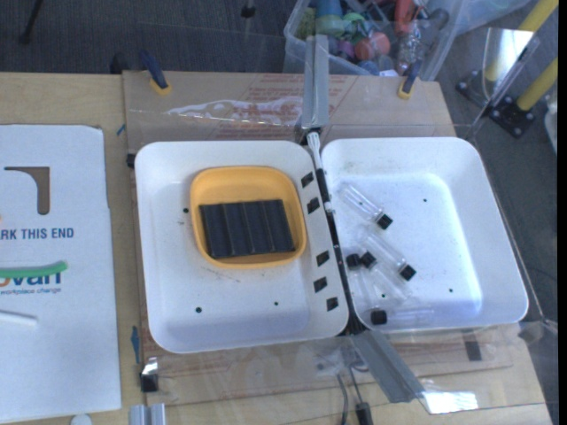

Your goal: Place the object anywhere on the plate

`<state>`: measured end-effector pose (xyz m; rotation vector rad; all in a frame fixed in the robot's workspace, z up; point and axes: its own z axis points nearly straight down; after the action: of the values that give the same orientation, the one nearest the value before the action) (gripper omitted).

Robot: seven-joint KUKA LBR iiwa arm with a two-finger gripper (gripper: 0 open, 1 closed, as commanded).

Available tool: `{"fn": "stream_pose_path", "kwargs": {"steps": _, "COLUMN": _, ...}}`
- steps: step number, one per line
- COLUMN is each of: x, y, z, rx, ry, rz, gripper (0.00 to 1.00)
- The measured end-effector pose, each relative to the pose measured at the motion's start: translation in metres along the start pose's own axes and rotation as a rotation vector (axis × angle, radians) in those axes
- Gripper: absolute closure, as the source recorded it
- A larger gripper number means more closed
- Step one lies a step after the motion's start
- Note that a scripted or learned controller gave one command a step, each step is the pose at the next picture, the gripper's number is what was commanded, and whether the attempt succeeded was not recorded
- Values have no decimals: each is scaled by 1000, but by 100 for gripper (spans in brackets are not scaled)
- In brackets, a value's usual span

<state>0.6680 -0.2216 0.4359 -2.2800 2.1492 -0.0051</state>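
Observation:
A yellow rounded-square plate [249, 175] sits in the middle of the left bin [164, 264]. A black ribbed slab [246, 228] lies flat on the plate and covers most of its floor. In the right bin [461, 211] lie several clear plastic tubes with black caps: one near the divider at the upper left [363, 204], one lower down [392, 261], and a small black cap [378, 317] at the front edge.
A ridge with black tabs [321, 237] separates the two bins. Behind the bins stands a clear tub of colourful toys [372, 16]. A white printed sheet [53, 264] lies on the bench to the left.

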Motion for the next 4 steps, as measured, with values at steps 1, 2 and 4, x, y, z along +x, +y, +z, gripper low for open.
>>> {"fn": "stream_pose_path", "kwargs": {"steps": 1, "x": -2, "y": 0, "z": 0, "rx": -2, "ry": -1, "rz": -330, "gripper": 100}}
{"fn": "stream_pose_path", "kwargs": {"steps": 2, "x": -12, "y": 3, "z": 1, "rx": -7, "ry": -4, "rz": -650, "gripper": 100}}
{"fn": "stream_pose_path", "kwargs": {"steps": 4, "x": -2, "y": 0, "z": 2, "rx": -3, "ry": -4, "rz": -1315, "gripper": 100}}
